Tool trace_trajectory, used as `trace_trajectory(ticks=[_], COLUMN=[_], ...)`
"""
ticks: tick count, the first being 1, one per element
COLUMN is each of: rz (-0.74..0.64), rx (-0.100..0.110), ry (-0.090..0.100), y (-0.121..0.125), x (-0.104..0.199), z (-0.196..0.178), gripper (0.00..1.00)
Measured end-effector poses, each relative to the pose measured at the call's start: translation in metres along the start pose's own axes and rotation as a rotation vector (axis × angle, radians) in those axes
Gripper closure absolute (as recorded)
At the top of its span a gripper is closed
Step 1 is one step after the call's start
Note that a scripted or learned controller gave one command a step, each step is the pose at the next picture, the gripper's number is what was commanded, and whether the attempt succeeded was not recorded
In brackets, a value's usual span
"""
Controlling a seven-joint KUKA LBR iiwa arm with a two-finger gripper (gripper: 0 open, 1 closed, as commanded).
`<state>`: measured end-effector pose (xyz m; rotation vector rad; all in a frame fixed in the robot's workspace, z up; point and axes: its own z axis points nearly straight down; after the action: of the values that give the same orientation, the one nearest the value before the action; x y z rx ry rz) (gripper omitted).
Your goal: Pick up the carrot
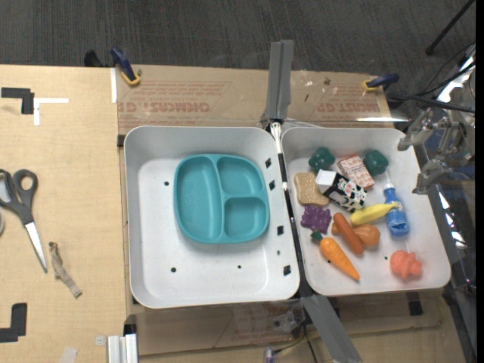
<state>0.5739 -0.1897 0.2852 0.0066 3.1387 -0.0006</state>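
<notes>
Even, diffuse overhead light fills the scene, bright without harshness. The two white bins (pixel 136 225) are the brightest surfaces; their floors read clean white with soft grey shading along the inner walls, darkest at the far wall of the left one. The teal plate (pixel 221 199) casts only a faint, narrow shadow at its near edge, and the toys in the right bin (pixel 427 271) throw small soft shadows close under them. The wooden counter (pixel 60 218) is evenly lit with no glare. The dark floor at the far side stays dim. Focus is moderate: fine detail is slightly soft and grainy, and the metal parts at the right edge are muddled, with small bright highlights.
</notes>
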Motion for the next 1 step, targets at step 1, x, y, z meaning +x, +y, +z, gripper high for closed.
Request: trace_trajectory(ticks=[1], rz=[-0.115], rx=[0.000], ry=[0.000], y=[0.0091], x=[0.0378], z=[0.1691], gripper=[0.00])
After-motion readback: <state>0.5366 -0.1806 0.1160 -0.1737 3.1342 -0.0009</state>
